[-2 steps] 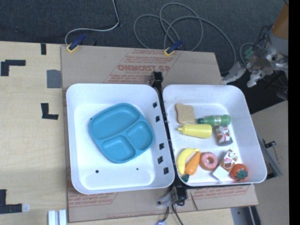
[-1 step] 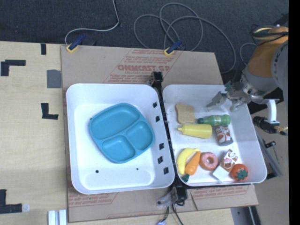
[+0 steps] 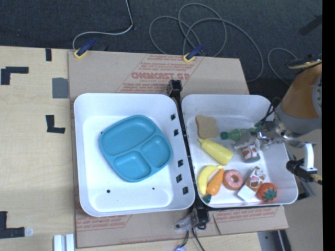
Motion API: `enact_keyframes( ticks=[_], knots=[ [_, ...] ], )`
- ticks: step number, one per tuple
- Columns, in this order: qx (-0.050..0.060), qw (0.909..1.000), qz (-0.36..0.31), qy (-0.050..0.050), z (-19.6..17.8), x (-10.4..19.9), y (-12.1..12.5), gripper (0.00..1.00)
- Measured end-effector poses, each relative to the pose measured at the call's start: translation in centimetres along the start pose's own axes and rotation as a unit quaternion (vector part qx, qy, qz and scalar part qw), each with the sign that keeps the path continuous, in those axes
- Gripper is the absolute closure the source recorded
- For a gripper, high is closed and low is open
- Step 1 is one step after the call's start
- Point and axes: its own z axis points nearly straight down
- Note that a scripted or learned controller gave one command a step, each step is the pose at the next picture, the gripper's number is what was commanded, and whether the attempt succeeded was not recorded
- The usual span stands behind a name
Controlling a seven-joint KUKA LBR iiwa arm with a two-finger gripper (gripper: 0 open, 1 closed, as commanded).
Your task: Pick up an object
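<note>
The right bin (image 3: 230, 102) holds several toy foods. Among them are a brown bread slice (image 3: 207, 126), a green bottle (image 3: 234, 135), a yellow bottle (image 3: 216, 151), a banana (image 3: 204, 177), a carrot (image 3: 214, 181) and a pink donut (image 3: 233, 179). There are also two red-and-white packets (image 3: 249, 152) (image 3: 256, 177), a red tomato (image 3: 267, 192) and a small white block (image 3: 245, 193). My gripper (image 3: 263, 136) is low at the bin's right side, just right of the green bottle and above the upper packet. Nothing is visibly lifted.
The left bin (image 3: 86, 140) holds a blue compartment plate (image 3: 136, 147). A black divider (image 3: 180, 140) runs between the bins. Both stand on a cardboard sheet (image 3: 152, 72), with cables (image 3: 209, 30) on the dark floor behind. The grey and orange arm (image 3: 301, 101) overhangs the right bin's edge.
</note>
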Motion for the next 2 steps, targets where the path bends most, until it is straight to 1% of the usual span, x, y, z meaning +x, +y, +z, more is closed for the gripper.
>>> enact_keyframes(
  ticks=[1,2],
  knots=[
    [-0.004,1.0,0.0,-0.002,2.1,3.4,-1.5,0.0],
    [-0.006,1.0,0.0,-0.004,1.1,3.3,-1.4,1.0]
  ],
)
